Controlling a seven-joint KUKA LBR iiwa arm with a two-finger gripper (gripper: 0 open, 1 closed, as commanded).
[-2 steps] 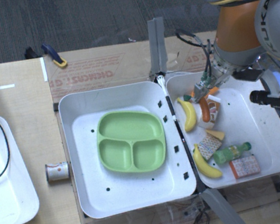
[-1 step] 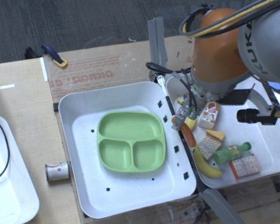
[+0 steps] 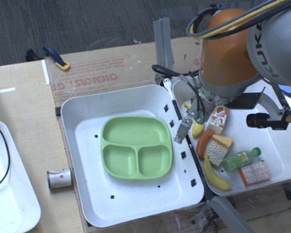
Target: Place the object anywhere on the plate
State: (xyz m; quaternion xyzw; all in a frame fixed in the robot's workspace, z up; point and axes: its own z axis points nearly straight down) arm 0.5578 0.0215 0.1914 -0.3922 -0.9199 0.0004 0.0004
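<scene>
The green plate sits in the left of the two central bins, three compartments showing, its long side running roughly left to right with a slight tilt, and there's bare white floor all around it, widest along the near and left sides. Over in the right bin the goods are crowded together: a banana lying with its long axis running near-to-far along the bin's left wall, curved tip toward the near edge; a green bottle on its side, long axis left to right, cap end pointing right; a small red packet just near of it; an orange carrot-like piece slanting up to the right; a speckled wedge touching it; and a red-and-white carton tilted, its print too small to read. The arm comes in from the right, orange band over the far part of that bin, with the hand down near the divider between bins, right by a small yellow piece; I cannot tell its state or whether it has anything. Mirrored red lettering marks the cardboard on the desk beyond the bins, not clearly legible. "KU" reads on the grey arm. A small can lies on the desk left of the plate's bin.
</scene>
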